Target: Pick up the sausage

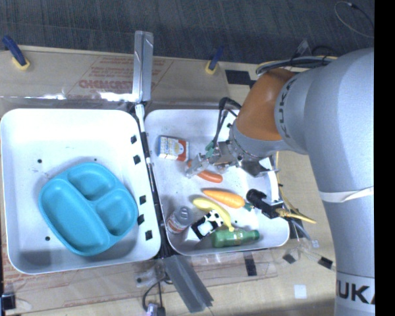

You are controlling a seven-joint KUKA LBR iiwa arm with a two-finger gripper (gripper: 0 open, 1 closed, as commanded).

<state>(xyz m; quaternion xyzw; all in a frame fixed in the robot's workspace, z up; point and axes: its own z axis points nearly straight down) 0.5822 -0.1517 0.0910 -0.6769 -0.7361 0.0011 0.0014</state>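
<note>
Camera view: gripper (pixel 199 166) down in the right bin (pixel 184 118), fingertips just above the small red-orange sausage (pixel 211 176), whether spread or closed impossible to tell. Sausage lay on the bin floor near the middle, apart from a carton (pixel 172 147) at upper left and a carrot (pixel 224 197) just below. Further out, a banana (pixel 205 205), a green bottle (pixel 236 237) and a can (pixel 180 220) along the near wall; in the left bin (pixel 26 130), a blue divided tray (pixel 89 206).
</note>
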